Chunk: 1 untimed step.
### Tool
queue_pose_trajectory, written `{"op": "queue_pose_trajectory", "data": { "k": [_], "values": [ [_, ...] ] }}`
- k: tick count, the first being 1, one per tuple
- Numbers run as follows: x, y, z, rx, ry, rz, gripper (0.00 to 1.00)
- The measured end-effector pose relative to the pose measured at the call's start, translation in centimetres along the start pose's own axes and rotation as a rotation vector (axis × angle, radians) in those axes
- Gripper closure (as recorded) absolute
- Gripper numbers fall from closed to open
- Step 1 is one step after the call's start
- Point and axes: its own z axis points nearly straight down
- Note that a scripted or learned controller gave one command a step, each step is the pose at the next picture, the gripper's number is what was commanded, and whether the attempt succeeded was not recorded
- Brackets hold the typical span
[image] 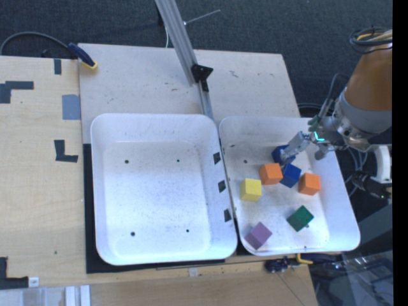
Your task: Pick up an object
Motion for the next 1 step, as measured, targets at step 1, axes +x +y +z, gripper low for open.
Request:
{"op": "queue_pose_trajectory", "data": {
  "k": [1],
  "values": [
    [0.0, 0.08, -0.23, -0.004, -0.001, -0.001, 0.0]
  ]
}}
